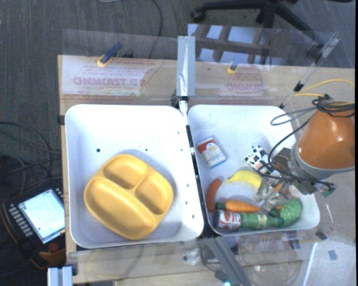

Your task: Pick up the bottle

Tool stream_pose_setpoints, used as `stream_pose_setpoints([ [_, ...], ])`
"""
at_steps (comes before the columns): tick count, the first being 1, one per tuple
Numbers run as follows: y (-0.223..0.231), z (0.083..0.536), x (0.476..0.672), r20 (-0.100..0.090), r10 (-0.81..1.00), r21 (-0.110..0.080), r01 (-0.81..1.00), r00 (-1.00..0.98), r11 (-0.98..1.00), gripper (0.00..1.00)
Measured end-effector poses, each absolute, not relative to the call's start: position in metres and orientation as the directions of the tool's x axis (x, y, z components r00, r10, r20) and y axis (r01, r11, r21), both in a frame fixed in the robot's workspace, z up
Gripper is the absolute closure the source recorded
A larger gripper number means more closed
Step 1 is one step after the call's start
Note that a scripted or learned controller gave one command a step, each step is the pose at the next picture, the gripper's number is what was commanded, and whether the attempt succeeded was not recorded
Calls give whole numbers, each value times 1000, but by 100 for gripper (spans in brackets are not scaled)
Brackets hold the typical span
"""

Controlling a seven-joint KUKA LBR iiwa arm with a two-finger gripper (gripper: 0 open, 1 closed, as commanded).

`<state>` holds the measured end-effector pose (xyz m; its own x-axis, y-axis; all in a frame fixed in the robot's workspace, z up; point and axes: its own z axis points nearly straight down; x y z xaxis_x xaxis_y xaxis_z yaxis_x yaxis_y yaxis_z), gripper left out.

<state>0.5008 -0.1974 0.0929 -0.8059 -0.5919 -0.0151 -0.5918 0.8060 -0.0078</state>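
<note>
the bottle (250, 221) lies flat along the right bin's (238, 121) front wall, just beside the carrot (241, 206). the wrist (325, 139) hangs above, likely lining up, and hides the jaws, so i cannot tell their opening.

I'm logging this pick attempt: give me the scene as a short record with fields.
left bin: yellow three-compartment plate
right bin: bottle, carrot, banana, sausage, small red-and-white carton, green vegetable toy
bottle: green, red label, on its side along the near wall, beside the carrot
gripper: over the right bin's right side, by the carrot's end; bottle not lifted
</note>
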Motion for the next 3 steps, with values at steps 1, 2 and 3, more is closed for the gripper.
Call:
stream_pose_setpoints([
  [1,-221,92,546,-7,-740,-5,-740,-673,673,100],
  [2,-152,93,533,-13,-593,-15,-593,-805,805,100],
  [3,-123,94,506,-22,-199,-12,-198,-980,980,100],
])
